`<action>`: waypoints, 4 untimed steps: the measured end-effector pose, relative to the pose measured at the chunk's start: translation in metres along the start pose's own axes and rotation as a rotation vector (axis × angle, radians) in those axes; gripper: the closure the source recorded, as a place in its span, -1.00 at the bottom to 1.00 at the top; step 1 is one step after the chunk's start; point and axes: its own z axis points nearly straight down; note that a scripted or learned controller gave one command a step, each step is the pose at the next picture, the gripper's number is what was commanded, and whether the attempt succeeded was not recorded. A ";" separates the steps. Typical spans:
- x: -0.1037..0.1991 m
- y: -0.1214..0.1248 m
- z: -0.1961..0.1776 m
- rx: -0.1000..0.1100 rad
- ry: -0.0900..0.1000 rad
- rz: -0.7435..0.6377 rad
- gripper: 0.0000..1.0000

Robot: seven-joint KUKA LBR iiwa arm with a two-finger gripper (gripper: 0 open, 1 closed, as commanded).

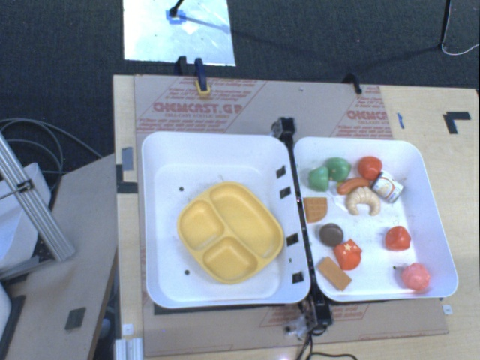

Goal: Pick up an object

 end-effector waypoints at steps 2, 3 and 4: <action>-0.001 0.001 -0.023 -0.009 -0.005 -0.006 1.00; -0.001 0.001 -0.023 -0.008 -0.004 -0.007 -1.00; -0.001 0.001 -0.034 -0.013 -0.007 -0.009 1.00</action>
